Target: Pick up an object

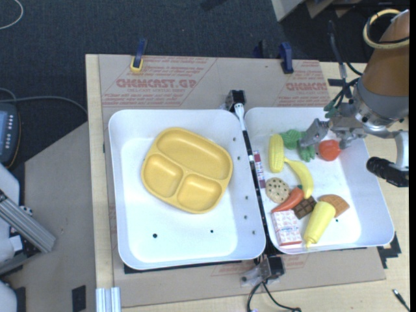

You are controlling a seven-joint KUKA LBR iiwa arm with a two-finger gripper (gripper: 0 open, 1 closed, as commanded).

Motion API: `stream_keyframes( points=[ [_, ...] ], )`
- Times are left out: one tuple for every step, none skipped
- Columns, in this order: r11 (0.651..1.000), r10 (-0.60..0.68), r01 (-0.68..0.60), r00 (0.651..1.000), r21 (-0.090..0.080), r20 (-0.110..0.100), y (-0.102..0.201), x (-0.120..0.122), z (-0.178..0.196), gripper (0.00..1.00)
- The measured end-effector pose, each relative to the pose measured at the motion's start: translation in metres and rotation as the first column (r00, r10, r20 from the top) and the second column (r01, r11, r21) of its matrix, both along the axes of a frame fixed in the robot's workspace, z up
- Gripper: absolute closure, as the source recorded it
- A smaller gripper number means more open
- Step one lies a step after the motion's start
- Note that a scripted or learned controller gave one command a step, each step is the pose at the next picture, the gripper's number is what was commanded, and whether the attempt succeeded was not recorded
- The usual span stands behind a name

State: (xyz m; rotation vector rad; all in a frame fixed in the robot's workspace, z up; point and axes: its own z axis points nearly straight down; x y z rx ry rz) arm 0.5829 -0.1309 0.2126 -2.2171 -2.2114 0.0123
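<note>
- Hand (316, 137) sat low over the right bin's (377, 223) far end, among the green piece (294, 137) and red tomato (329, 149); finger state could not be told.
- Corn cob (276, 152), banana (301, 176), cookie (277, 188) and yellow bottle (318, 222) lay loose in that bin.
- Yellow divided tray (187, 169) lay in the left bin (130, 239).

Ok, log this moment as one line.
hand low in right bin | beside green toy and red tomato | yellow tray in left bin
</note>
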Motion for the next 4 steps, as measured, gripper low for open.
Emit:
stream_keyframes(
  points=[
    [1.000,0.003,-0.003,1.000,-0.002,0.013,0.000,0.003,0.007,0.00],
    [1.000,0.002,-0.002,1.000,0.000,0.008,-0.005,0.002,-0.037,0.00],
    [1.000,0.002,-0.002,1.000,0.001,0.005,-0.006,-0.007,-0.097,0.00],
    [1.000,0.002,-0.002,1.000,0.000,0.007,-0.005,-0.008,-0.130,0.00]
  ],
)
